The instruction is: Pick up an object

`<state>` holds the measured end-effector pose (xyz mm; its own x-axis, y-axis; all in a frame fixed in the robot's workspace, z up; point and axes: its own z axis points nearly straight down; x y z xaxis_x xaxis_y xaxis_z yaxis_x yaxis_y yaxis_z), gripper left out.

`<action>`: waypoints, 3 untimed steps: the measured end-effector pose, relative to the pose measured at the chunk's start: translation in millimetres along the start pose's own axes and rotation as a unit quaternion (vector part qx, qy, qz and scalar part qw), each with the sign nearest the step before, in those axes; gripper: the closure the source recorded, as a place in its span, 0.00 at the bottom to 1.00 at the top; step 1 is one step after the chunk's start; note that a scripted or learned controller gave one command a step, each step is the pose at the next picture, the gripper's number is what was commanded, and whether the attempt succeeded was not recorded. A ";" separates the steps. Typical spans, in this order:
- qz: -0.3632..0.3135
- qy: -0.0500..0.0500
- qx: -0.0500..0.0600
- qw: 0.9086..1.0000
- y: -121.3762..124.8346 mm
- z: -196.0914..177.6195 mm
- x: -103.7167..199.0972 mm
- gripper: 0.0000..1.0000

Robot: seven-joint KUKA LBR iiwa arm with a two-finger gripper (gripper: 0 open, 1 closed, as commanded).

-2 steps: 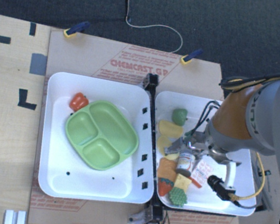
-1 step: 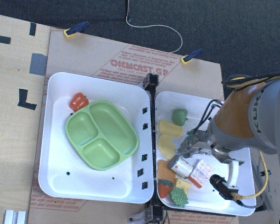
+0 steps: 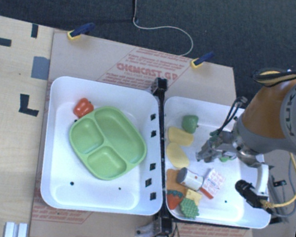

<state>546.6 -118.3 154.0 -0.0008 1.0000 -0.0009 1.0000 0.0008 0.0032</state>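
Camera view, looking down on the bench: two shallow white bins side by side on a sheet of brown cardboard [image 3: 139, 71] printed in red.

The left bin [image 3: 49, 183] carries a glossy light-green divided plate [image 3: 108, 142], three compartments, rounded corners, sitting at the bin's centre. At its 10 o'clock, touching the plate's rim, there's a small red-orange toy [image 3: 82, 107], lumpy in shape.

Over to the right bin [image 3: 244, 214], and it's crowded along the 9 o'clock side. At 12 o'clock, a dark green rounded piece [image 3: 190, 122]. Just below it, a pale yellow block [image 3: 179, 136], then a pale yellow oval piece [image 3: 177, 155], smooth and matte. Down toward 7 o'clock, a white cylinder with a dark end [image 3: 191, 179] lies on its side against an orange piece [image 3: 172, 177]. At its 3 o'clock, a flat white packet with red print [image 3: 213, 183]. At 6 o'clock, a bumpy green toy [image 3: 189, 208] beside a red piece [image 3: 172, 200].

The grey arm comes in from 3 o'clock, orange band showing, and the gripper [image 3: 209, 152] hangs low over the right bin's centre, near the yellow oval piece. Whether its fingers are parted or closed, I cannot tell; nothing is visibly between them.
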 end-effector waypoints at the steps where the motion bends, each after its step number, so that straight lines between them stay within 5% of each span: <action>1: 0.000 0.000 -0.001 1.000 -5.7 -59.3 2.7 1.00; 2: 0.000 0.000 0.001 1.000 -5.3 -70.9 3.2 1.00; 3: -0.002 0.001 0.002 1.000 8.7 -62.4 48.6 1.00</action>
<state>555.1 -69.7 216.3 -0.0055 1.0000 0.0011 1.0000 0.0055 -0.0015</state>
